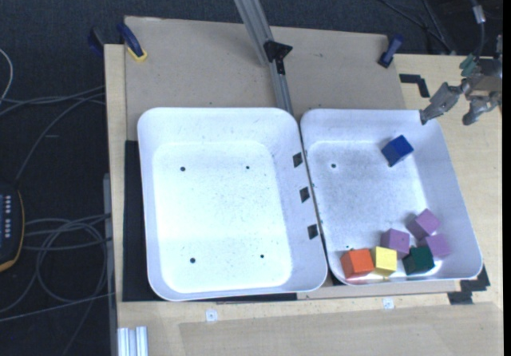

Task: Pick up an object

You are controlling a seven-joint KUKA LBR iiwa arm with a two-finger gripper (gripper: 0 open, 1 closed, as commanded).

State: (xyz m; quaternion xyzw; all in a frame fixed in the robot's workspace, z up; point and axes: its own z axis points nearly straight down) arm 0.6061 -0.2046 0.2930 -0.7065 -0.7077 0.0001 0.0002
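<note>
My gripper (453,109) hangs at the right edge of the view, above the far right corner of the right bin (455,187). Its two fingers are spread apart with nothing between them. A blue cube (397,149) lies alone in the far part of that bin, below and left of the gripper. In the bin's near right corner sit an orange cube (358,262), a yellow cube (386,259), a dark green cube (417,260) and three purple cubes, one (395,239) by the yellow, another (425,223) farther right.
The left bin (152,187) stands beside the right one, with black clips along the shared edge. A grey metal pole (254,19) slants across the back of the bench. Blue clamps hold the bench board at the far corners. Cables lie on the floor at left.
</note>
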